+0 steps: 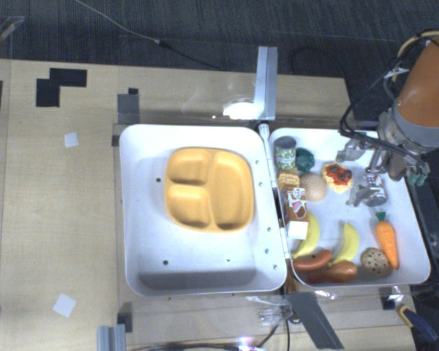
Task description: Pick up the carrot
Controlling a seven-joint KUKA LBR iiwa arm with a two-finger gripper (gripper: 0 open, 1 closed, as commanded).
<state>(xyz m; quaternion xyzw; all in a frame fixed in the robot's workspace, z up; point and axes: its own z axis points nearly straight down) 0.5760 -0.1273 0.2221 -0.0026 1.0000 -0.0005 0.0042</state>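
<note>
The carrot (385,243), orange with a small green top, lies in the right bin (417,218) near its right wall, with its tip towards the front. My gripper (369,193) hangs over the same bin, just behind and slightly left of the carrot's green end. It is apart from the carrot. The grey arm with its orange band (428,86) comes in from the upper right.
The right bin also holds two bananas (345,241), a sausage (323,263), a brown ball (375,262), a red and yellow toy (338,175), a can (285,152) and other small items. A yellow divided plate (208,189) sits in the left bin (143,218).
</note>
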